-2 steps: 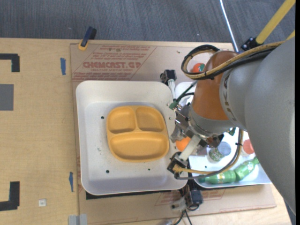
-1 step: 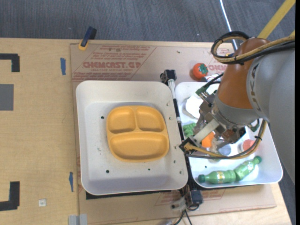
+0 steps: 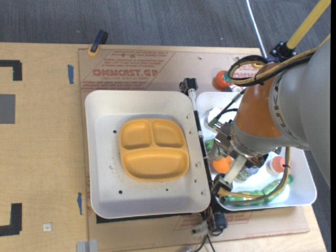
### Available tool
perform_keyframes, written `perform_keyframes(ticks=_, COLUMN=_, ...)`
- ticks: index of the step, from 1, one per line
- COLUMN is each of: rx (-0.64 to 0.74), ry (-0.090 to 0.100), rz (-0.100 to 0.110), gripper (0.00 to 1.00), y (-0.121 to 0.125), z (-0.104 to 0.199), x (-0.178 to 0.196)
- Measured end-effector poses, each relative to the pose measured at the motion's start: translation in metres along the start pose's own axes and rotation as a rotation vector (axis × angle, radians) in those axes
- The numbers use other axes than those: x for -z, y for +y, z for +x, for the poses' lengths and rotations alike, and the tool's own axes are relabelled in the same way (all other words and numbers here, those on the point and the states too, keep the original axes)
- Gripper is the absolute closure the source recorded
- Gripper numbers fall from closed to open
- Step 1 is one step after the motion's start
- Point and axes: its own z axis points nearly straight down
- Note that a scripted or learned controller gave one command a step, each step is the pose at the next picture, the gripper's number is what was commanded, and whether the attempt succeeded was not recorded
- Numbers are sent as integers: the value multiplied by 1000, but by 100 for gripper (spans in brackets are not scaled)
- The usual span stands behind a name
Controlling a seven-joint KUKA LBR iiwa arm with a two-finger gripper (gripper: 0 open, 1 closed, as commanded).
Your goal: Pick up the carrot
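Camera view: carrot [image 3: 221, 165], a rounded orange lump, sits beside the hand [image 3: 234, 151]; its grip I cannot tell.

yellow plate [image 3: 154, 148] in left bin [image 3: 100, 140]; carrot [image 3: 222, 165] in right bin [image 3: 303, 192], arm [image 3: 294, 104] above

One fixed camera, above the bench [image 3: 42, 156], looks down at a slant.

Yellow divided plate [image 3: 154, 148] — centred in the left bin [image 3: 100, 156].
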Motion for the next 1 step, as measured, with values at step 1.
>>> perform_keyframes(ticks=1, rx=-134, ry=2, rz=-4, gripper=100, y=7, z=-7, x=46)
